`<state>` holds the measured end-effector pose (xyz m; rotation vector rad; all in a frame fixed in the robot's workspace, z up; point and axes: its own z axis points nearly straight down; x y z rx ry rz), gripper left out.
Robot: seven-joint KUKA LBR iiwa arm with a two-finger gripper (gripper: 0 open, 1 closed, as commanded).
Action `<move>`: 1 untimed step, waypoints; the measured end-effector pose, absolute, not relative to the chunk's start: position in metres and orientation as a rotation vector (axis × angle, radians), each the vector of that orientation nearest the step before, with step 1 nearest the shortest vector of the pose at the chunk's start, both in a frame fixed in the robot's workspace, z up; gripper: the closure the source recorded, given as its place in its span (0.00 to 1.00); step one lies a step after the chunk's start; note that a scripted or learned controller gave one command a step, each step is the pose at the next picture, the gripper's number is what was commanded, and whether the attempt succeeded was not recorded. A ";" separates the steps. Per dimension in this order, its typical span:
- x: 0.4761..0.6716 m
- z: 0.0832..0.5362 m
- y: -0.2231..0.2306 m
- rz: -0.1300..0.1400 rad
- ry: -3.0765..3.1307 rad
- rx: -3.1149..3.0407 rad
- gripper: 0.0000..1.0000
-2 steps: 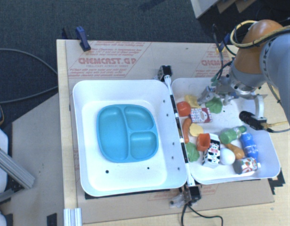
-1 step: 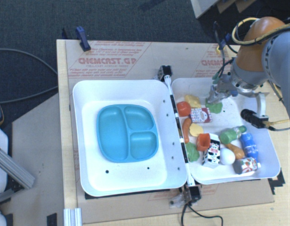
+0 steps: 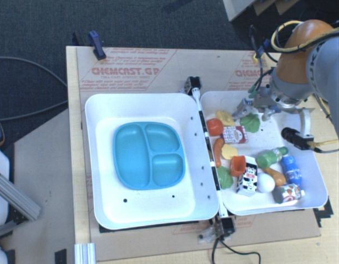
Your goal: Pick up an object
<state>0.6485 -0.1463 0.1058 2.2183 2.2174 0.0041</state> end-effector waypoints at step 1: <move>0.667 0.085 -0.196 0.000 2.219 2.220 0.00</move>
